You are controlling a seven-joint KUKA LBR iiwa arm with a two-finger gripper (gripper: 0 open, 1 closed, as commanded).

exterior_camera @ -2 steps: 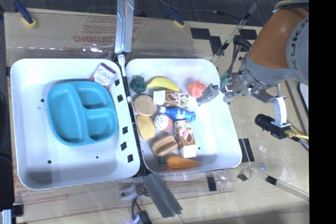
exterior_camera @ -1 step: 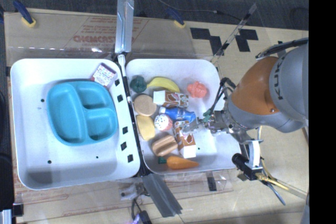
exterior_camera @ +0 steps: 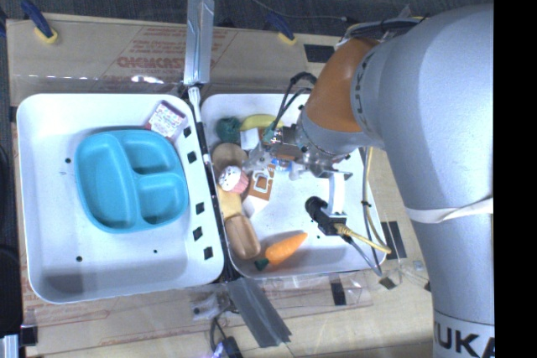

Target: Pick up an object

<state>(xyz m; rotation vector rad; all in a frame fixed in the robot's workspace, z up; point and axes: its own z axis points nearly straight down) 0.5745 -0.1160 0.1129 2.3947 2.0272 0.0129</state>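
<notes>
The grey arm is reaching in from the right and filling most of that side, its orange band sitting just above the wrist over the right bin. The counter is carrying two shallow white bins side by side: the left bin is holding a large blue divided tray, and a small white and red packet is lying at that tray's upper right corner, near the bin wall. The right bin is holding a cluster of small things along its left side. The gripper is hanging low over this cluster, and whether the fingers are spread or closed, or gripping anything, cannot be told, since the wrist is hiding them. An orange carrot is lying near the bin's lower edge, well apart from the gripper, with a tan bread-like piece just beside it to the left. Higher up, a yellow banana, a dark green object and a round brown object are sitting close together, a small white speckled object just below them
</notes>
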